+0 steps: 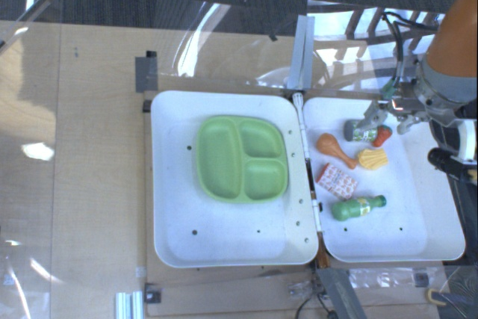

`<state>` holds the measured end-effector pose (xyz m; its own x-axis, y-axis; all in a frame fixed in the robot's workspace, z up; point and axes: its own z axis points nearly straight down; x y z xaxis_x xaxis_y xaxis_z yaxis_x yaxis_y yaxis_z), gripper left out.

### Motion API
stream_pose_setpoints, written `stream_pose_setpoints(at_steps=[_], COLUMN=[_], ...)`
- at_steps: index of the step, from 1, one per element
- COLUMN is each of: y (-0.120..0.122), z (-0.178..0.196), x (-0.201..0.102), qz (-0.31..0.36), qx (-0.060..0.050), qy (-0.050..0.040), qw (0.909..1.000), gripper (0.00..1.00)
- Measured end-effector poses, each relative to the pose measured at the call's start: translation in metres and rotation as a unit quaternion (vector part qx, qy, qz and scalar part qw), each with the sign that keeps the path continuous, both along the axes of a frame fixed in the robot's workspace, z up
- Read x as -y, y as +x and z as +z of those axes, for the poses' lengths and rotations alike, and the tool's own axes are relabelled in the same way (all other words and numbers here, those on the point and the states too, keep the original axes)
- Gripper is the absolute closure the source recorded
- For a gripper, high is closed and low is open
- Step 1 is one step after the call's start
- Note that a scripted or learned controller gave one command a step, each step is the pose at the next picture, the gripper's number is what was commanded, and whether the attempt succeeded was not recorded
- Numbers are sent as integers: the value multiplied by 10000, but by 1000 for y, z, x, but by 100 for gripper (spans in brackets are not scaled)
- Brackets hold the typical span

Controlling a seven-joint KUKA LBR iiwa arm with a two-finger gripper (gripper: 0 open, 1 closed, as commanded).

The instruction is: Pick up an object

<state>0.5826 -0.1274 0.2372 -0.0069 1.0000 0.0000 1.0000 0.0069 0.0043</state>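
The right bin [441, 235] holds several small items. A small grey and green can [360, 134] lies next to a red piece [383, 136] near the bin's far side. Below them are a yellow corn piece [373, 158], an orange drumstick [334, 149], a red-and-white checkered packet [337, 180] and a green bottle [358, 207]. My gripper [389, 122] hangs just over the can and the red piece, open, its fingers spread to either side, with nothing held between them.
The left bin [172, 235] carries a green divided plate [241, 159]. A raised divider [306, 160] separates the two bins. The arm's grey and orange body [452, 56] fills the upper right, over the right bin's far corner.
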Motion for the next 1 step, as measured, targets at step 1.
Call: stream_pose_setpoints(at_steps=[1], y=[24], z=[-118], x=[65], qz=[414], qx=[-13], qy=[-3], qw=[9991], gripper=[0])
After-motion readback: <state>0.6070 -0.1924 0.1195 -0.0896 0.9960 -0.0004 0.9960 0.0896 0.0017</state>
